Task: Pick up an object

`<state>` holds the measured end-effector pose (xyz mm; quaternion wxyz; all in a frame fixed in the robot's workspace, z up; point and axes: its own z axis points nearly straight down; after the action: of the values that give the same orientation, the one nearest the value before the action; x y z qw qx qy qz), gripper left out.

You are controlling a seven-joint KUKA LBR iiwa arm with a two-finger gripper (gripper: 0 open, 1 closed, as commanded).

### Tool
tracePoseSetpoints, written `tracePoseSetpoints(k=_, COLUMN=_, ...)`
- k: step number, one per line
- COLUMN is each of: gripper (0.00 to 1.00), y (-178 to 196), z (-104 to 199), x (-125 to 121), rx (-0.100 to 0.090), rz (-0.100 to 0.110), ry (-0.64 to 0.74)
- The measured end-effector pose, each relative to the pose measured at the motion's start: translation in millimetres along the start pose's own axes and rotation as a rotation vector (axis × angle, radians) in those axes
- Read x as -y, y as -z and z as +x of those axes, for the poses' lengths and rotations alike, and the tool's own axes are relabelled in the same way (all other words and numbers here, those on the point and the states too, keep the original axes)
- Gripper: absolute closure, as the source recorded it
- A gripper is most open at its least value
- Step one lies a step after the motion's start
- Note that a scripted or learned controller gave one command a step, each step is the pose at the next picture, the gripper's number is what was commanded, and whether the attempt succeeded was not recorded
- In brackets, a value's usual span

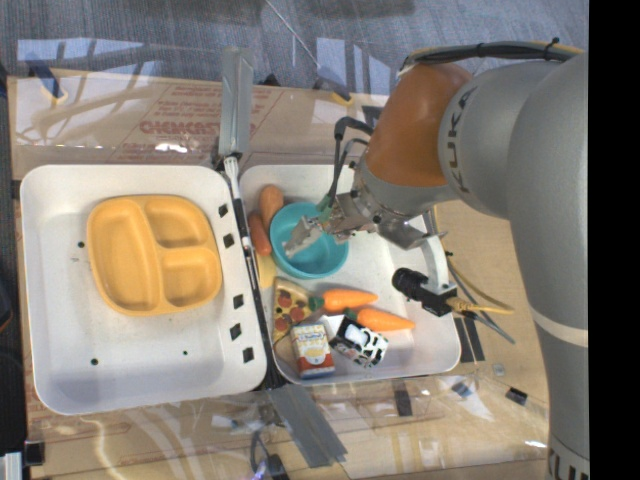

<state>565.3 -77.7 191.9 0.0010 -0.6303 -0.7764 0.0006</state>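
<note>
Two shallow white bins sit side by side on the worktop, and they couldn't be more different for elbow room. The left white bin (pixel 60 368) has loads of bare floor around its one item, a yellow plastic divided plate (pixel 153 251) lying flat toward the upper middle, well clear of every wall. The right white bin (pixel 440 353) is packed. A teal plastic bowl (pixel 318 253) sits near its upper left, with a brown sausage-like piece (pixel 270 201) and a reddish one (pixel 260 234) squeezed between the bowl and the divider edge. Below that: two orange toy carrots (pixel 347 298), a pizza-slice toy (pixel 290 306), a small juice carton (pixel 312 348) and a black-and-white toy (pixel 360 344), all nearly touching along the front wall. The grey arm's hand (pixel 312 230) hangs over the bowl; honestly can't tell if its fingers are apart or together.
</note>
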Motion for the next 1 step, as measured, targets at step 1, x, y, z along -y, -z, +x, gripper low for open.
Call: tracePoseSetpoints(k=1, gripper=0.00, y=-85.8, z=-30.1, x=-35.2, rx=0.003, rz=-0.002, ry=0.087)
